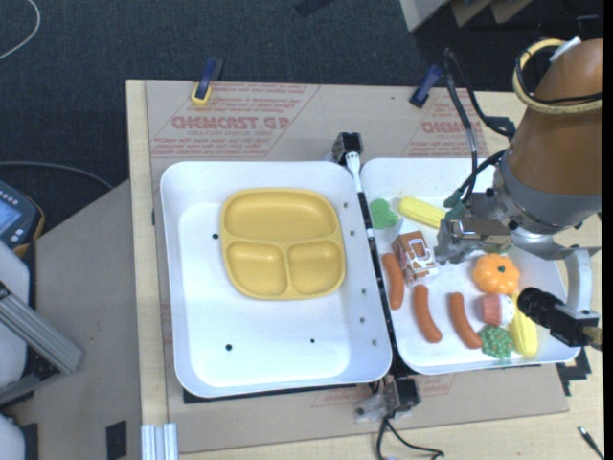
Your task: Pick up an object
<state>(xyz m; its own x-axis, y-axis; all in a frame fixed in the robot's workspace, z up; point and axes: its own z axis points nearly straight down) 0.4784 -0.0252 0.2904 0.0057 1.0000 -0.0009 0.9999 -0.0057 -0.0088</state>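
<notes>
**A:** The claw [458,241] is seen low over the right bin [421,172], hanging off the grey arm [556,175] with its orange band. Whether it's wide or narrow can't be told from this angle, and nothing can be made out in its grip.

**B:** So what's the nearest thing to be grabbed?

**A:** Probably the little brown-and-white carton [414,257], just beside the claw on the side toward the middle divider. The yellow corn [421,212] is just above it, and the small orange pumpkin [496,275] is close on the other side, partly tucked under the wrist.

**B:** How would the carton be expected to handle?

**A:** It's judged to be light, hollow toy stuff, stiff enough but smooth, so it could be squirted out if it's pinched on a corner. The flat opposite faces look like the place to be gripped. It's tilted and touching a red sausage [394,281], so that one might get nudged.

**B:** And further out?

**A:** Two more sausages [427,314], a green piece [384,214] and some mixed bits by the near edge. A yellow divided tray [283,241] is sat in the left bin [192,286], well apart from the claw.
</notes>
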